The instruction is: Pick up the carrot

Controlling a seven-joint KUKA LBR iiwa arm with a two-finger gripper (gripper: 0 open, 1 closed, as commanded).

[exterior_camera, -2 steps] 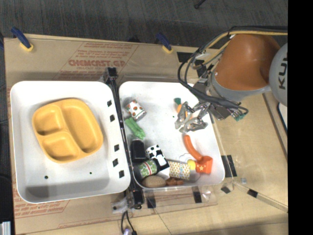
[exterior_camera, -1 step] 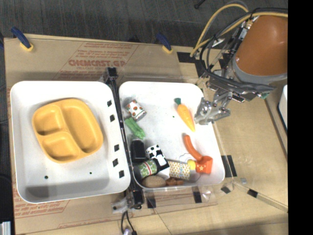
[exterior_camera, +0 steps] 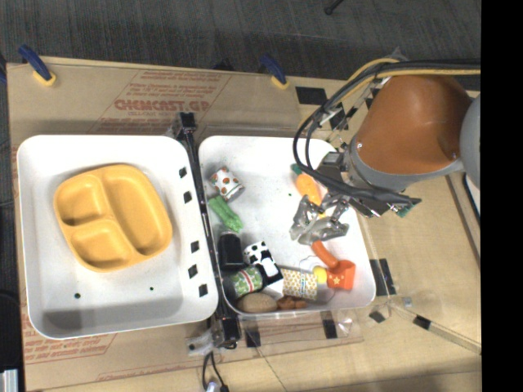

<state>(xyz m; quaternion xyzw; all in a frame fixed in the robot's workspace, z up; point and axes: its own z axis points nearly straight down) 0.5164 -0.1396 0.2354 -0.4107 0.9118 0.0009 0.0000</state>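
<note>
looming largest and closest to the lens, the arm's orange band (exterior_camera: 413, 125) and grey wrist hang over the right bin (exterior_camera: 270, 158), cables looping off the top. below the wrist, the gripper (exterior_camera: 320, 223) hovers low over the bin floor; its metal fingers look slightly spread with nothing between them, though glare makes this uncertain. the carrot (exterior_camera: 309, 186), small and orange with a green tip, lies just beside the gripper on its upper side, partly tucked under the wrist. clutter sits lower in the same bin: an orange cup (exterior_camera: 341, 274), a black-and-white cow toy (exterior_camera: 261, 256), a small can (exterior_camera: 245, 281). a green vegetable (exterior_camera: 225, 215) lies left of the gripper. the left bin (exterior_camera: 49, 300) holds a yellow divided tray (exterior_camera: 113, 215). risk: the gripper appears offset from the carrot, so closing here would likely catch nothing, or nudge the carrot toward the wall.
</note>
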